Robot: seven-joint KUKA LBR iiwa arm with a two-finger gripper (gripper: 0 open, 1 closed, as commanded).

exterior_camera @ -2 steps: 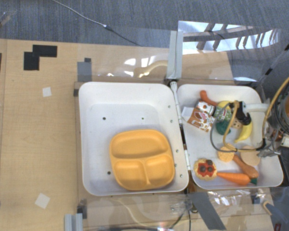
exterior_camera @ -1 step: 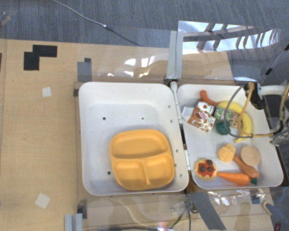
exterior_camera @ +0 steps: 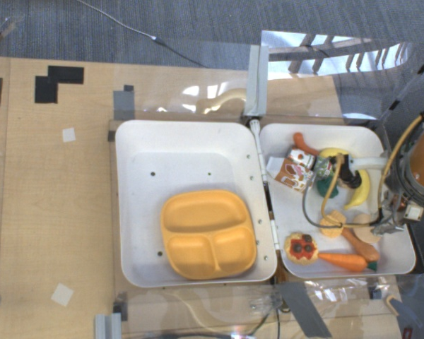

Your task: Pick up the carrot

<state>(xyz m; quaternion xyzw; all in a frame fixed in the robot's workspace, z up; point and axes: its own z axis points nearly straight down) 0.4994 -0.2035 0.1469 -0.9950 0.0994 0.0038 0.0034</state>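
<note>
Camera view: carrot (exterior_camera: 344,262) lies below-left of the claw (exterior_camera: 390,221), apart; claw's state cannot be told.

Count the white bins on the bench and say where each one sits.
2. The left bin holds a yellow divided plate. The right bin holds the carrot and other toy food, piled so some items may be hidden.

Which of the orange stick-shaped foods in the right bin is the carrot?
The carrot is the bright orange one with a green tip, lying along the bin's near wall. The others are duller brown-orange.
</note>
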